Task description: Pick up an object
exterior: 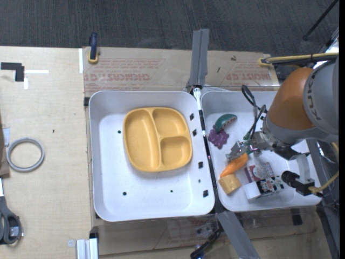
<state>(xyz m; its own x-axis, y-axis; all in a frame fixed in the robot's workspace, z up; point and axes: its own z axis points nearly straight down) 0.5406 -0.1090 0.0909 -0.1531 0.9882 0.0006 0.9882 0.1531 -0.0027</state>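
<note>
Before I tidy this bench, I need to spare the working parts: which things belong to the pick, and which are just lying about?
Part of the job:
gripper
carrot
grapes
watermelon slice
yellow block
small box
right bin

Lying about:
yellow divided plate
tape roll
scissors
clamp

The scene is being viewed by a single fixed camera set above the tabletop (43, 107) and tilted down at a slant, far enough off that both white bins are being taken in whole, the left bin (102, 161) near the frame's centre and the right bin (215, 99) toward its right side. Dark floor (135, 9) is being shown along the top, and the arm (302, 101) is being seen entering from the right.
</note>
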